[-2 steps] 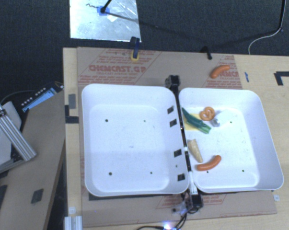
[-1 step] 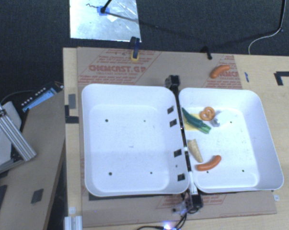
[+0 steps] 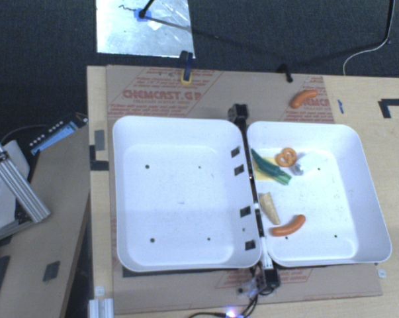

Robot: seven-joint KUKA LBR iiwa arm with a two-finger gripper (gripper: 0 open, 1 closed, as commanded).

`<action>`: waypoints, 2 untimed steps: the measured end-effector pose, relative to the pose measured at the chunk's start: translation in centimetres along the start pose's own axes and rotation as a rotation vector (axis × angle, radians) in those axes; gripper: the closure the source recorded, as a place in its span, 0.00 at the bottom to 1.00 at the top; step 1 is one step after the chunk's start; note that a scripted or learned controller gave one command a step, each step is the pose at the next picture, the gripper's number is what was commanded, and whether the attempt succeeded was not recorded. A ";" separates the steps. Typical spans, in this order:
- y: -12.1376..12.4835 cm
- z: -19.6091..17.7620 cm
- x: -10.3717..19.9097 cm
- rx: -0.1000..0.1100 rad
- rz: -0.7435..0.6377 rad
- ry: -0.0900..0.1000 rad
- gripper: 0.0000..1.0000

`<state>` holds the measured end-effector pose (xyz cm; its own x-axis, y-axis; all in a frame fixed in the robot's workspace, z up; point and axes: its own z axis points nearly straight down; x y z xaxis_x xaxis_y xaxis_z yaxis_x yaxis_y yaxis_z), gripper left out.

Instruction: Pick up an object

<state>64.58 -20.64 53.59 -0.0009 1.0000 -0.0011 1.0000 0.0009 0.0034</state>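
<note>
The right bin (image 3: pixel 358 177) holds several small toy foods near its left side. A green pod-like piece (image 3: pixel 270 167) lies against a yellow piece (image 3: pixel 263 173), with an orange pretzel (image 3: pixel 286 156) and a small grey item (image 3: pixel 296 169) just to their right. Lower down lie a tan cone-shaped piece (image 3: pixel 270 207) and an orange sausage (image 3: pixel 288 226). Another orange sausage (image 3: pixel 304 99) rests outside the bins on the board behind the right bin.
The left bin (image 3: pixel 179 191) sits beside the right one, joined by black clips (image 3: pixel 242 171) along the middle divider. Both stand on a cardboard-brown board (image 3: pixel 159 91). A foil sheet (image 3: pixel 143 18) lies beyond it; a metal frame (image 3: pixel 14 184) stands at far left.
</note>
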 end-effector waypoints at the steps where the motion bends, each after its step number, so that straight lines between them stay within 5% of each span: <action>1: 2.3 0.1 0.5 -0.001 -0.004 -0.001 1.00; 2: -1.1 0.0 0.0 0.000 0.000 0.000 1.00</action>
<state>63.45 -20.66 53.62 -0.0005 1.0000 -0.0012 1.0000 0.0005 0.0034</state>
